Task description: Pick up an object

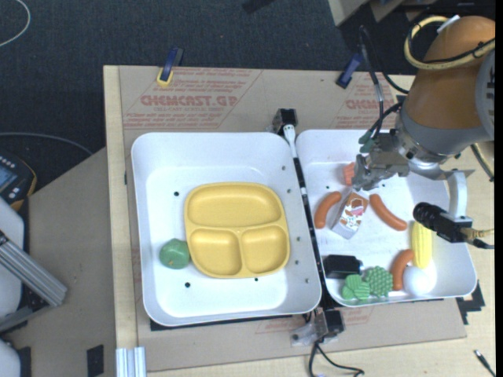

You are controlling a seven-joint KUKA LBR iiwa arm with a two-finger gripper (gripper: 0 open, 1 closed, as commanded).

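In the left bin (149,210) sit a matte green ball (174,253) and a glossy yellow divided tray (236,228). In the right bin (464,277), the small carton (350,214) lies just at six o'clock from the gripper (363,176), its long axis running one to seven o'clock, smooth orange sausages (325,208) flanking it. How the gripper is set, I cannot tell.

Bench (236,93), board-topped with red print, carrying two white bins side by side: the left bin (149,210) lies well away from the fingers (363,175); the right bin (456,277) lies directly beneath them.
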